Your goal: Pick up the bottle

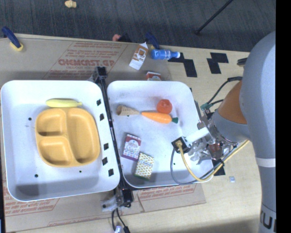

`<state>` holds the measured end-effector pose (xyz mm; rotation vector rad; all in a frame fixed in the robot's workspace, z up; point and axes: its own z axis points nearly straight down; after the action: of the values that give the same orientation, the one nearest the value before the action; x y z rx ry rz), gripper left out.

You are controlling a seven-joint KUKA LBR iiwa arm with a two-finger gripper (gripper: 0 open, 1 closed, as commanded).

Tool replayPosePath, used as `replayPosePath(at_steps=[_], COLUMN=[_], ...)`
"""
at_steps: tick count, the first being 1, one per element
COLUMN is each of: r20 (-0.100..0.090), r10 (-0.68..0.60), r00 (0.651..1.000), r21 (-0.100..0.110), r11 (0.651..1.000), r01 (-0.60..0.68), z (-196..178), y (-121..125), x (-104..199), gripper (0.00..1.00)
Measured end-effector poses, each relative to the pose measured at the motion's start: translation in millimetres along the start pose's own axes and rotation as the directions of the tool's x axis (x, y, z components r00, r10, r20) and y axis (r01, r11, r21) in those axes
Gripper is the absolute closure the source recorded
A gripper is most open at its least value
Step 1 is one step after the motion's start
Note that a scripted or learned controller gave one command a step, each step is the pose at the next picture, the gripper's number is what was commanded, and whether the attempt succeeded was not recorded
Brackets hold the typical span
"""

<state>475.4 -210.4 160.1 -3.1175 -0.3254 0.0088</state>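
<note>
I am hanging my claw over the right edge of the right bin, low against its wall, with a loop of yellow cable trailing below it. From this angle I cannot tell how the claw is set, and I am seeing nothing caught in it.

The bottle I am after is lying on its side on the worktop, outside both bins, just beyond the far rim of the right bin and well apart from my claw. It is looking like a small clear plastic bottle with a blue label and blue cap, so I am judging it light, thin-walled and a little slick; lying down, it may roll away under a glancing touch. I am reckoning the best hold is across the middle of the body, square to its length, squeezing gently so the wall is not buckling.

Printed in red on the cardboard under the left bin, I am reading what looks like "CHEMCAST GP". The bottle's label is too small to read, as are the small carton and patterned packet in the right bin.
</note>
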Motion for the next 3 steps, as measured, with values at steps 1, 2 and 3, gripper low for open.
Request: replayPosePath(at_steps=[1, 2, 3], r20=[0.000, 0.000, 0.000], r10=[-0.186, -0.407, -0.366], r00=[0.982, 0.914, 0.931], r21=[0.001, 0.000, -0.001], r11=[0.982, 0.914, 0.931], r01=[0.186, 0.407, 0.366], z=[-9.7, -12.6, -9.5], y=[-0.4, -0.2, 0.1], x=[0.6, 0.4, 0.1], gripper=[1.00, 1.00, 1.00])
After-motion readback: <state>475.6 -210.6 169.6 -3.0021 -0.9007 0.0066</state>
